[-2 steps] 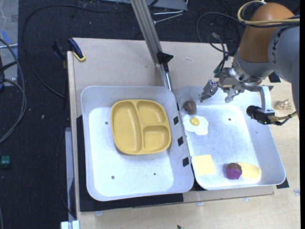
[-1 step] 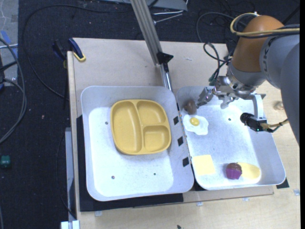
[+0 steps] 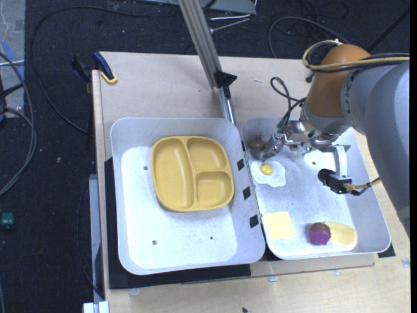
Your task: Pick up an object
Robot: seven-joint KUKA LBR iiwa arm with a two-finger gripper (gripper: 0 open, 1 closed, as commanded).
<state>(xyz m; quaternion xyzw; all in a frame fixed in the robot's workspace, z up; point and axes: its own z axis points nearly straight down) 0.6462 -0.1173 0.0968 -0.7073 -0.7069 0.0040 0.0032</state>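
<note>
**Reaching into the right bin's far corner**

Leaning in from the right, the grey arm with its orange band [image 3: 335,60] stretches over the right bin [image 3: 371,230], one of 2 shallow white bins set side by side on the bench [image 3: 156,87]. Its gripper [image 3: 273,145] sits low at the far left corner of that bin, close to the bin's inner wall. A small brownish object [image 3: 257,145] lies just beside the gripper's tip, on its left; it is too blurred to name, and I cannot tell whether the claw is released or clenched, or whether it touches that object at all.

Near the gripper, slightly toward the camera, a toy fried egg [image 3: 268,173] with a yellow yolk rests on the bin floor. Farther toward the near edge lies a flat pale yellow square [image 3: 279,225], like a cheese slice. To its right a small purple item [image 3: 318,233] sits touching a yellow oval piece [image 3: 343,234].

A black part with a cable [image 3: 333,180] hangs from the wrist over the middle of the right bin.

In the left bin [image 3: 189,246] a yellow tray with 3 compartments [image 3: 193,173] lies flat, well apart from the gripper.
</note>
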